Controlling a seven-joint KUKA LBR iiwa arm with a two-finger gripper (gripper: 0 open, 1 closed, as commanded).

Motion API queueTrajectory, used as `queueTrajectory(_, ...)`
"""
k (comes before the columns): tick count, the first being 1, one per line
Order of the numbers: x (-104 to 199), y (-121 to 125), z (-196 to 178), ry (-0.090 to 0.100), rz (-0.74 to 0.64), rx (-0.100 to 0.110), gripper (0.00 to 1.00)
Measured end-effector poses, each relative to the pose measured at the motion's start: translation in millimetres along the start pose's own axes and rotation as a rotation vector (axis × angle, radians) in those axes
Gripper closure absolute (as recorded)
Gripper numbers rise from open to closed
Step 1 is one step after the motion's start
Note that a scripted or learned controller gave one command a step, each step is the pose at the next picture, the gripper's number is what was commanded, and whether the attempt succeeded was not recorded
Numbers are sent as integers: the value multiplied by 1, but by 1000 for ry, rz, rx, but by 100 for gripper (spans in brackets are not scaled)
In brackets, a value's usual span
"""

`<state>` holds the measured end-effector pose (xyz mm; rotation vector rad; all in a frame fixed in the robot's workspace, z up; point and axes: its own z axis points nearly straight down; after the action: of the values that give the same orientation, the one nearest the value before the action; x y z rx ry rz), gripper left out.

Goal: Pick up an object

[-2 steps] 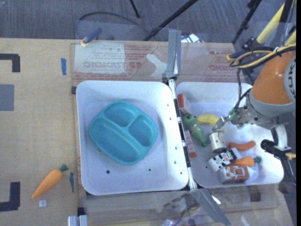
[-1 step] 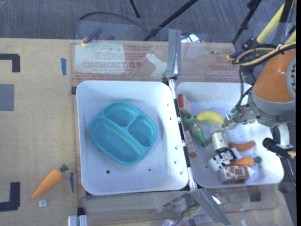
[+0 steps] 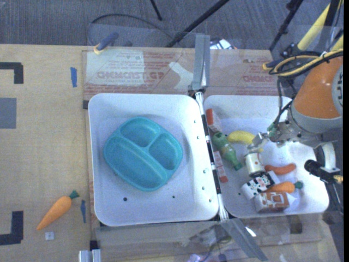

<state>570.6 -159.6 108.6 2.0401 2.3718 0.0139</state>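
Two shallow white bins side by side across the middle of the frame. Left bin (image 3: 103, 146): one teal divided plate (image 3: 143, 153) with three compartments, lying flat near the bin's centre. Right bin (image 3: 316, 201): a clutter of small items. Near its upper left corner, a yellow banana (image 3: 241, 137); just left of and below it, a green bottle-like toy (image 3: 226, 150) lying at a slant, beside a thin red-and-white strip (image 3: 217, 160) along the divider. Below the banana, a small metal can (image 3: 253, 163), upright or slightly tilted. Lower down, a black-and-white toy (image 3: 256, 185), possibly a cow figure, too blurred to be sure. Touching it from below, an orange-and-white box (image 3: 274, 201). Right of these, a toy carrot (image 3: 283, 188) with a green tip, and above it a red-orange sausage-shaped piece (image 3: 281, 168).

Grey arm with orange band (image 3: 322, 94) reaching in from the upper right. Gripper (image 3: 265, 138) low over the right bin's upper part, just right of the banana and above the can; finger spread impossible to judge here, nothing visibly between the fingers.

Outside the bins, on the tan bench (image 3: 43, 146) at lower left, a second toy carrot (image 3: 54, 212), well apart from everything else. Blue tape marks (image 3: 73, 76) on the bench at upper left.
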Motion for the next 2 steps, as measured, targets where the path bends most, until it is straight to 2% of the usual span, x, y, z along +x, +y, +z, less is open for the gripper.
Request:
queueTrajectory(1,48,48,18,-1,-333,8,0)
queueTrajectory(2,47,49,8,0,-329,5,100)
